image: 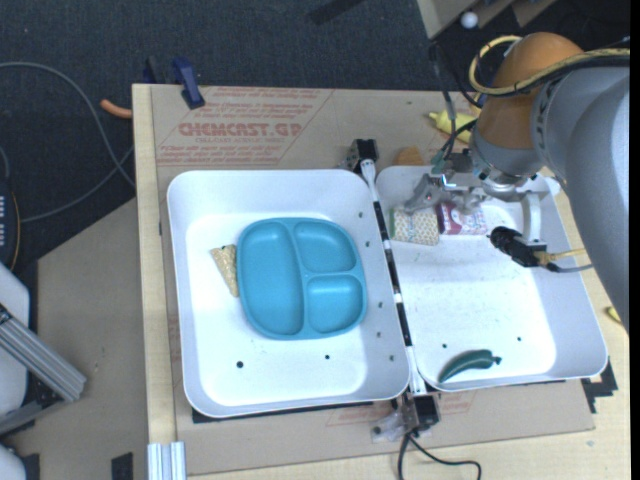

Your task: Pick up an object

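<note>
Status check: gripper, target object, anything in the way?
Gripper low over right bin's far end, grip unclear. Beige patterned packet and reddish item directly beneath. Green object lies apart at near edge.

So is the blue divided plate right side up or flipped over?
Right side up: the blue divided plate shows its three hollow compartments, lying in the left bin.

A dark carpeted floor (250,28) surrounds the table (250,128), whose pale wooden top carries red printed lettering toward twelve o'clock. A thin cable (95,98) loops over the floor at ten o'clock. An aluminium rail (35,353) slants at eight o'clock.
</note>
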Robot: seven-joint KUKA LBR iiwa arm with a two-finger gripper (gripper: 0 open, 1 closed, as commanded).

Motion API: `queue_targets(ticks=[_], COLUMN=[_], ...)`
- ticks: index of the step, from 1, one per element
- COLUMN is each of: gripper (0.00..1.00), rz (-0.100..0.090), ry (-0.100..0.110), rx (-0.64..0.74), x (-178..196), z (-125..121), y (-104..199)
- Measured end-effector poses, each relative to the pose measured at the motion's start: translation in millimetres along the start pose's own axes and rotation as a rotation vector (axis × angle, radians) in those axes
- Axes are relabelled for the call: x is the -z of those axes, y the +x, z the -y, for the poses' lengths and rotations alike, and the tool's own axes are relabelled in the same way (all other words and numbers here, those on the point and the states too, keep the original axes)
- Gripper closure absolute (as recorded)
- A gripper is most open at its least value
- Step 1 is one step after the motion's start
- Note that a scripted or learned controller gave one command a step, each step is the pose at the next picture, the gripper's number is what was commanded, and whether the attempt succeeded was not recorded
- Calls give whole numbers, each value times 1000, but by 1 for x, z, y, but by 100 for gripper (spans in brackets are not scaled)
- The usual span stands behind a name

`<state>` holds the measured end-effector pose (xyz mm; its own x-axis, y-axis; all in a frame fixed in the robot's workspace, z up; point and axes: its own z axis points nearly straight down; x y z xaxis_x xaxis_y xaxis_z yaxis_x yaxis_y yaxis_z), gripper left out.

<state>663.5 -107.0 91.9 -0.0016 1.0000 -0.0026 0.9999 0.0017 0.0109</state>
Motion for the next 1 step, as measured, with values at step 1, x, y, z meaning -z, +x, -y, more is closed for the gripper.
queue_targets(ticks=[1], gripper=[0], rz=[-2], ry=[-6], rx=[1], x=[0], z=[7], y=[-17])
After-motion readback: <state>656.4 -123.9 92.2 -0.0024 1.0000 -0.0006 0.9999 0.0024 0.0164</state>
